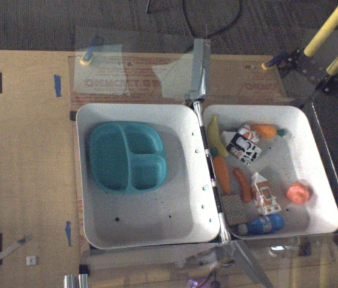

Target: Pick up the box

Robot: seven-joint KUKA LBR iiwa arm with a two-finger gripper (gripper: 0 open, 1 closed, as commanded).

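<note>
Two small boxes lie in the right bin (322, 161). A white box with dark blue and red print (244, 146) rests near the bin's upper middle, tilted. A white and orange carton-shaped box (265, 195) lies lower down, just left of an orange round piece (299, 193).
The right bin also holds a yellow banana (215, 135), two orange carrots (221, 174) (242, 185), an orange item (266, 131) at the top, a blue bottle (263, 224) and a grey pad (235, 207). The left bin (156, 218) holds a teal divided plate (128, 156). Yellow-handled clamps (331, 23) stand at the top right.
</note>
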